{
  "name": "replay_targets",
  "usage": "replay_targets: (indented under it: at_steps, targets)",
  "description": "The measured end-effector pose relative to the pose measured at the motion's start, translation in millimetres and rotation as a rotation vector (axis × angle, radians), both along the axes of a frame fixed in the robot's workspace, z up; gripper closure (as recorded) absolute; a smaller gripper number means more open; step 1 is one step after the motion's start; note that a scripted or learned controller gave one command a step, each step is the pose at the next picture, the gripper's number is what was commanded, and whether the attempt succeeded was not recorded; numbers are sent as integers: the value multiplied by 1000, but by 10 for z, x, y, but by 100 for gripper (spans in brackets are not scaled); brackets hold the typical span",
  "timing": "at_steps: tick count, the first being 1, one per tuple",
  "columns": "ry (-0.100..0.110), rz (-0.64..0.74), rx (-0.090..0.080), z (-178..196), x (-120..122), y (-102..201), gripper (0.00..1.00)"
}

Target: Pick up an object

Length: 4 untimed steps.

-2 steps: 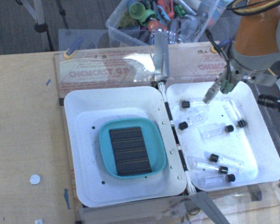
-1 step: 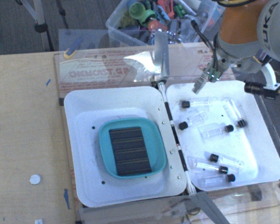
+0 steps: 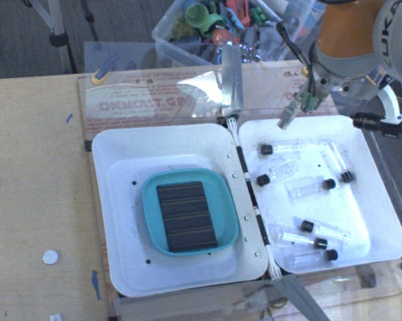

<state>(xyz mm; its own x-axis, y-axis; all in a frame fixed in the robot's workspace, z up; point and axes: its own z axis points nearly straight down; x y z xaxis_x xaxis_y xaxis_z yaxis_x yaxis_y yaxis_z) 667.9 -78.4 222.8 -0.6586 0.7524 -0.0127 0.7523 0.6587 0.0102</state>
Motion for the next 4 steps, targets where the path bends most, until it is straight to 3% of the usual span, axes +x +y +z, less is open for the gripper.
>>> replay_targets:
  at_steps: [1,2,3,4]
  targets:
    - [-8,1,-2,118,16,-3,100]
    - [13,26,2,-564,-192,-427,100]
    - [4,25,1,-441,-172,-433,100]
    - [13,162,1,-554,-228,-650,100]
